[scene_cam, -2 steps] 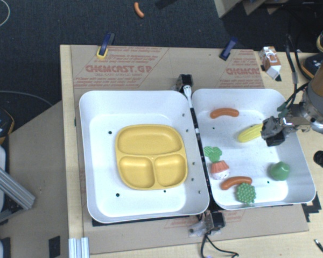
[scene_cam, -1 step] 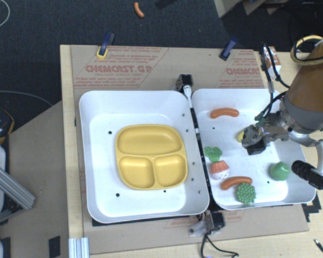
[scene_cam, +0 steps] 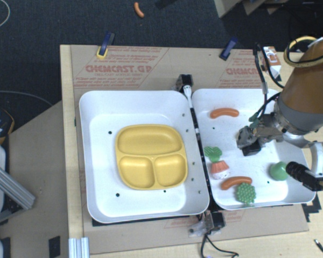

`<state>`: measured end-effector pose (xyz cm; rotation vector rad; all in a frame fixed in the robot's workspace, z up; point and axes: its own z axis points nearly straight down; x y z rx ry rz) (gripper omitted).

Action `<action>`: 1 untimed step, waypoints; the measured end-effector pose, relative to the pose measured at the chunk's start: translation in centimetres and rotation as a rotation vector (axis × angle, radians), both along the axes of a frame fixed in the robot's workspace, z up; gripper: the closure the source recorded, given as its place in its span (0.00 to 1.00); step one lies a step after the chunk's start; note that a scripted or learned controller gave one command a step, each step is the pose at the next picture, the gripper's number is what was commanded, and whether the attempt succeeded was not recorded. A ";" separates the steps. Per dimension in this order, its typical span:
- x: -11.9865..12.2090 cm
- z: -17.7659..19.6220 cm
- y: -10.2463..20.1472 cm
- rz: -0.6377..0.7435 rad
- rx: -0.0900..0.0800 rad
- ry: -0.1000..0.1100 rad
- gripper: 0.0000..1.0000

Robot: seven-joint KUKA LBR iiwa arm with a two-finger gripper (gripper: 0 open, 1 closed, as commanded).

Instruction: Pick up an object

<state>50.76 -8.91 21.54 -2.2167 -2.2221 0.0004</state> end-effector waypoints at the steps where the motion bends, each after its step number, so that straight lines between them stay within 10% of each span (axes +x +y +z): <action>1: 0.2 0.7 -1.1 -0.003 -0.003 -0.004 1.00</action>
